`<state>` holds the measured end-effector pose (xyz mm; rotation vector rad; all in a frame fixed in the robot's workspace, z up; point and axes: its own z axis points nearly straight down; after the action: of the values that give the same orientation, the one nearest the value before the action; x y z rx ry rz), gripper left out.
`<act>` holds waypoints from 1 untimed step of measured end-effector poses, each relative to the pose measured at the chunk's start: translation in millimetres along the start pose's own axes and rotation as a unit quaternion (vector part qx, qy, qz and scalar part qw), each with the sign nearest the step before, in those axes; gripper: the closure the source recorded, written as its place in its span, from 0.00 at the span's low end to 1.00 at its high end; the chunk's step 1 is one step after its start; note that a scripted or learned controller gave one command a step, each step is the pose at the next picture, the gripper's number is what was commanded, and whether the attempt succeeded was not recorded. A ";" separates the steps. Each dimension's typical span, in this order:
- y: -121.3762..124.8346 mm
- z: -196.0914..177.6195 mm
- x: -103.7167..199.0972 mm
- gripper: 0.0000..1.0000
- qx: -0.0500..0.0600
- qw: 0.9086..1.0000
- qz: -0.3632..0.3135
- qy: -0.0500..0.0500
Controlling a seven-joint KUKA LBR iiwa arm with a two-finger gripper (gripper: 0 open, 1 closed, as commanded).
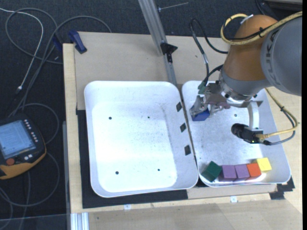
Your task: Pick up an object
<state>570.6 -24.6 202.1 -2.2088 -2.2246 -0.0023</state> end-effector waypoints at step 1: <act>-60.9 3.8 53.9 1.00 0.003 1.000 0.001 -0.001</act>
<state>509.4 28.9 198.9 -2.2081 -2.2214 0.0052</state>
